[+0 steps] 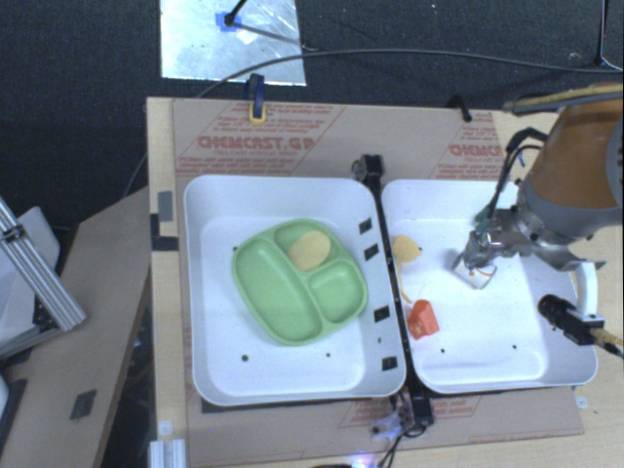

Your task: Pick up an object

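Two white bins side by side on a tabletop (pixel 292 130) covered with printed brown board; blue clamp (pixel 256 97) at its far edge, shiny foil sheet (pixel 231 25) beyond, aluminium bar (pixel 34 266) at left.

Arm reaches in, claw (pixel 478 261) apparently angled downward.

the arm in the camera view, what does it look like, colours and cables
The arm is bulky and rounded: a broad orange band above a grey wrist section. Thin dark cables loop along its left side down to a small metallic gripper.
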Tool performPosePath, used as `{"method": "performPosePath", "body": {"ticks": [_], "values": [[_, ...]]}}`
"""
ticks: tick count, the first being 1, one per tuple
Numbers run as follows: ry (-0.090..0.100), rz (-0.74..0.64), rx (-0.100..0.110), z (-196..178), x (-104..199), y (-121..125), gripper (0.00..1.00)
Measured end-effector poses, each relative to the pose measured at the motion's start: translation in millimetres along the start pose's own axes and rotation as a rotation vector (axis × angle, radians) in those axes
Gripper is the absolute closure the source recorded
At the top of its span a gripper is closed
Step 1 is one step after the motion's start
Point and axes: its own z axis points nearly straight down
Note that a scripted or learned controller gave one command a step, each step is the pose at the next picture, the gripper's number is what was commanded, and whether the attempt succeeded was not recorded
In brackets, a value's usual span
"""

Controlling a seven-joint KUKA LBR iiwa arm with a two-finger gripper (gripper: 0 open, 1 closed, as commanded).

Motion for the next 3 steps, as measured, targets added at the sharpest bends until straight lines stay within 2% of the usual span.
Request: {"method": "performPosePath", "body": {"ticks": [1, 3], "values": [[0.000, 0.000, -0.001, -54.1, -0.3, 2.3, 1.00], [0.003, -0.005, 0.007, -50.3, 100.1, -22.8, 1.00]]}}
